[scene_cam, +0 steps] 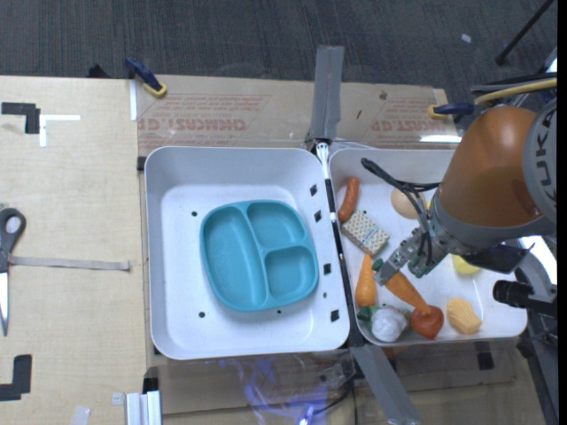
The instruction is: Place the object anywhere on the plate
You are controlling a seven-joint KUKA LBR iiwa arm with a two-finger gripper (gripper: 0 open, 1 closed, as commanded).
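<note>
From my seat, the left bin holds the blue plate, a three-compartment dish sitting a little left of that bin's centre with nothing on it. Across the divider, the right bin carries the food toys. Nearest the divider is a reddish sausage, upright and slightly tilted, and below it a speckled cracker block. Lower down stands an orange carrot, long axis nearly vertical, thick end up, with a green bit at its foot.

The gripper hangs just right of that carrot, low over the bin floor. Directly under and right of its tip lies a second orange carrot-like piece, slanting from upper left down to lower right, touching or nearly touching the claw. I cannot tell how far the claw is spread, nor whether it grips anything.

Beyond that lie a white round piece, a red tomato-like piece, a yellow corn-like piece, an egg and a lemon-yellow item partly behind the arm.
</note>
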